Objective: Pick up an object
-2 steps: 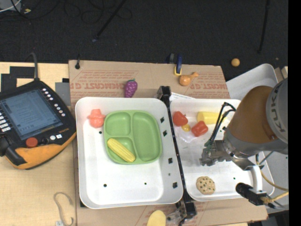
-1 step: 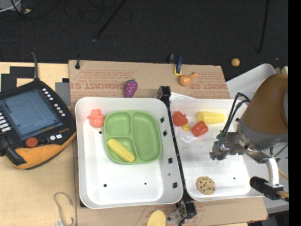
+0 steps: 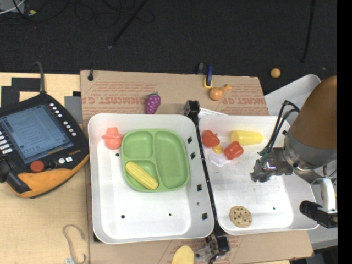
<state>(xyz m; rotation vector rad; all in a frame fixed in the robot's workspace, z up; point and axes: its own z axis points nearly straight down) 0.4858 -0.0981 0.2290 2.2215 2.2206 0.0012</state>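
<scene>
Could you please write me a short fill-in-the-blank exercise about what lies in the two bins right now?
1. The corn cob lies on the ____ divided plate.
2. The cookie lies in the ____ bin.
3. The gripper hovers over the ____ bin.
4. The purple grapes lie on the ____, outside both bins.

Missing words: green; right; right; cardboard

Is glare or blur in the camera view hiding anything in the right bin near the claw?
Camera view: soft overall, lighting even, no strong glare on the right bin. The cookie and red pepper read clearly. The claw is dark and blurry, so its tips are hard to make out.
</scene>
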